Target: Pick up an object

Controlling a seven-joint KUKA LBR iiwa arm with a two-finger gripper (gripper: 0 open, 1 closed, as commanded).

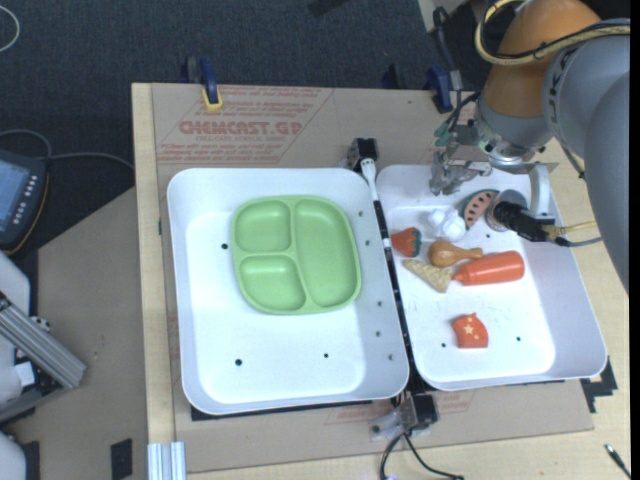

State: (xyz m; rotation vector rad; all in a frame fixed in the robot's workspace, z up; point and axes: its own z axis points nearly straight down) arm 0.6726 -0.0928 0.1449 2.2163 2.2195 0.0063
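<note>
Camera view: I see gripper (447, 180) hovering over right bin (570, 318) back edge, fingers slightly apart, holding nothing. Toys w/ carrot (491, 269) lie just below it. Pick not yet made; descent & grasp left.

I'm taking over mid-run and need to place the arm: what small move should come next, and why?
Probably a short descent toward the white object. The gripper sits over the far part of the right bin, just above that item, with nothing seen between its fingers; the other toys lie nearer the camera.
</note>
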